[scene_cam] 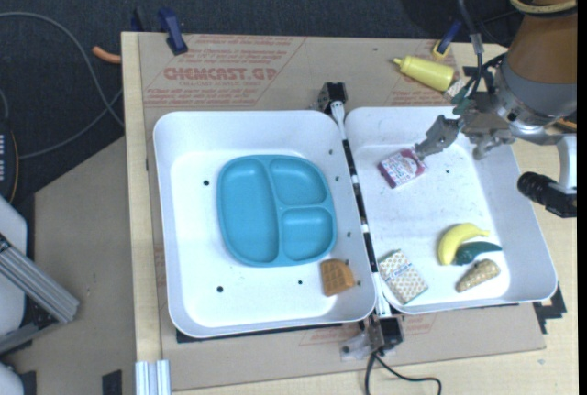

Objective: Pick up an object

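The arm is at the approach step, I judge: the gripper hangs low in the right bin, and its tip is just beside a small red-and-white packet that lies flat in the upper left part of this bin. The fingers touch or almost touch the right edge of the packet, but nothing is seen between them, so the packet is not held. Whether the fingers are spread or closed I cannot tell; they look like one grey shape from this angle.

The next move, in my judgement, calls for the fingers to come over the packet and go around it before they close. The packet is thin and flat, so it may slide away on the smooth floor of the bin instead of rising.

Other things lie in the same bin, all well apart from the gripper: a yellow banana, a dark green piece touching it, a tan cone-like piece, and a checkered packet near the lower left corner. The left bin holds a blue divided plate and a small brown waffle-like piece. A yellow bottle lies on the worktop behind the bins. The dividing wall to the left of the red-and-white packet leaves little room on that side.
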You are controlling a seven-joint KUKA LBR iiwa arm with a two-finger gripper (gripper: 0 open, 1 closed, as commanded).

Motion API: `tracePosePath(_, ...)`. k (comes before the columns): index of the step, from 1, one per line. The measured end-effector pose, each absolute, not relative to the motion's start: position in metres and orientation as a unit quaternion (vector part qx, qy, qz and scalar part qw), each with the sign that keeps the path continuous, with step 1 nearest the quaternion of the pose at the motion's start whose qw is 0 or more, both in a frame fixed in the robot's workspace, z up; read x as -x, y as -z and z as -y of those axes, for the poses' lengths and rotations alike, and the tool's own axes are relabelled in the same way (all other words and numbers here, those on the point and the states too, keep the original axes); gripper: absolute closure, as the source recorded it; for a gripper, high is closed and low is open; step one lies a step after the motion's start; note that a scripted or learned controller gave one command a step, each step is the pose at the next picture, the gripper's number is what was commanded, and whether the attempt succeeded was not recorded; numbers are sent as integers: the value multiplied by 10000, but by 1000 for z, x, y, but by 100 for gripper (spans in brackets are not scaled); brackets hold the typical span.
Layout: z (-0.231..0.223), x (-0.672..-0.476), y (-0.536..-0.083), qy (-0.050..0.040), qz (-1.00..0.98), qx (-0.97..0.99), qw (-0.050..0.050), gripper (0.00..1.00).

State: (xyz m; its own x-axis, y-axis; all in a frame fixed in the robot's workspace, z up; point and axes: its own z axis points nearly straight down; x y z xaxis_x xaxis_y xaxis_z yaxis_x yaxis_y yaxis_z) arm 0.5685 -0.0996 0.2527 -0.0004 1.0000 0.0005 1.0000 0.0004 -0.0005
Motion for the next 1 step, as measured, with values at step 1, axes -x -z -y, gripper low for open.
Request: tracePosePath(1,167,-478,-189,-8,7062,7080,3,0)
